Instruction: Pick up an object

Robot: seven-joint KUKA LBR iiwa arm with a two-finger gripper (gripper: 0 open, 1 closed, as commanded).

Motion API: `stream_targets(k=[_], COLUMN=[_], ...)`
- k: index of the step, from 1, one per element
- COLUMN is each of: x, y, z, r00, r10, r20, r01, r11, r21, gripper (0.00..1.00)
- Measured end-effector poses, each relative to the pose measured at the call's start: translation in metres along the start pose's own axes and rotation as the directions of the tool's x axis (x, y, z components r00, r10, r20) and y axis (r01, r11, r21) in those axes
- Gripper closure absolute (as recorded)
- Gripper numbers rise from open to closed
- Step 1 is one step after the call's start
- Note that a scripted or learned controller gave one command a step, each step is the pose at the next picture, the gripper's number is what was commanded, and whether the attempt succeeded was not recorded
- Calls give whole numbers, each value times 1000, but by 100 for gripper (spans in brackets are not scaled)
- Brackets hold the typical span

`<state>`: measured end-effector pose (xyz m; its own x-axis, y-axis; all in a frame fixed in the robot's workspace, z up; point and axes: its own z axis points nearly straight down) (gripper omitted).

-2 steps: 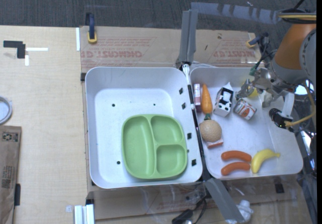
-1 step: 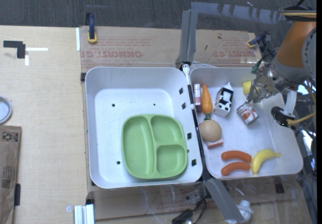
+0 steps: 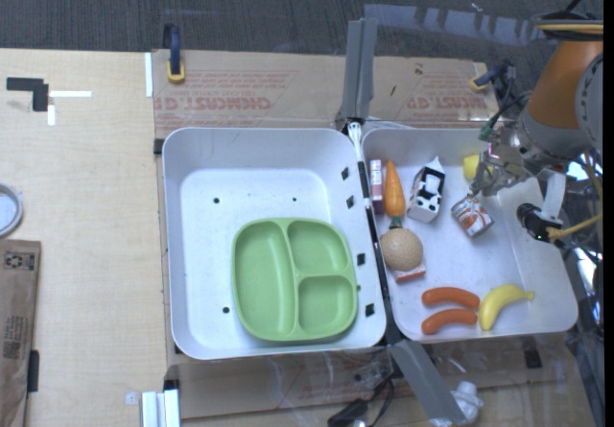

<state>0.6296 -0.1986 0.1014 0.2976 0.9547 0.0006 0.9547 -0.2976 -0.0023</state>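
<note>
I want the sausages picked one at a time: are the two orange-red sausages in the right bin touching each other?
Apart. The camera view shows a thin strip of white bin floor between the upper orange-red sausage and the lower orange-red sausage.

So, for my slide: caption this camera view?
Gripper over a small can in the right bin; green plate in the left bin.

The light wooden bench (image 3: 86,185) is carrying two shallow white bins placed side by side and touching along their inner edges. The left bin (image 3: 192,224) and the right bin (image 3: 547,310) are both resting on a sheet of brown cardboard (image 3: 259,89). A brown paper bag (image 3: 17,320) is lying at the bench's left edge.
</note>
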Motion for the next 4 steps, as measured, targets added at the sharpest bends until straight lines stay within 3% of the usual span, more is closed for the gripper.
stream_targets(k=[1, 2, 3, 4], x=[-6, -8, 83, 77], y=[-92, -156, -166, -95], z=[11, 11, -89, -12], r00=[999, 958, 994, 996], r10=[-49, -288, -112, -93], r20=[1, 0, 2, 3], r01=[49, 288, 112, 93], r11=[999, 958, 994, 996], r21=[0, 1, -1, 1], gripper=[0, 0, 0, 0])
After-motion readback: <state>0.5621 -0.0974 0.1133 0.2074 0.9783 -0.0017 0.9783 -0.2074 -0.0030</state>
